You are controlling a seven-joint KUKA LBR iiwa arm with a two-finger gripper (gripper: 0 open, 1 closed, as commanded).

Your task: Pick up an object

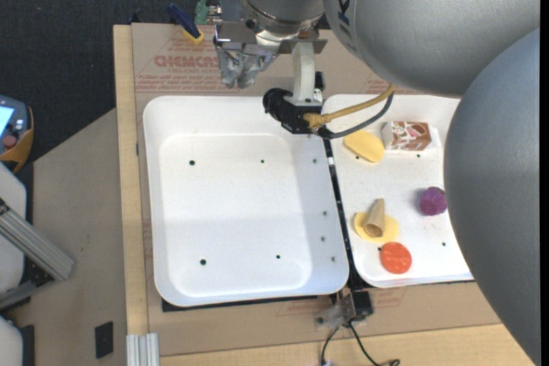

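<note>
**Arm parked over the far rim of the left bin, goodies all in the right one**

Nearest to us is the big grey arm (446, 21), out of focus and swallowing the whole right side of the shot, so we're peeking around it. We'll use the left bin (236, 201) as our landmark from here on.

Right past its near edge there's a small black clip with a cable (352, 309) hanging off the cardboard-topped bench (137, 184).

The right bin (429, 270) sits just beside the left bin, their rims touching along the middle seam. In it, closest to us, is an orange-red round thing (395, 257). A bit farther back is a tan cone (374, 219) lying on a yellow disc (388, 228), and a purple ball (432, 201) sits farther from the left bin than those. Beyond them, near the seam, is a yellow wedge (365, 146), and next to it on the side away from the left bin a brown-and-white packet (409, 135).

At the left bin's far right corner a black fitting with a yellow cable (296, 111) hangs over the rim.

Farthest back, the gripper (243, 69) hovers just beyond the left bin's far rim, over the printed cardboard. Its fingers (233, 71) look pressed close together with nothing between them, well apart from all the objects.
</note>
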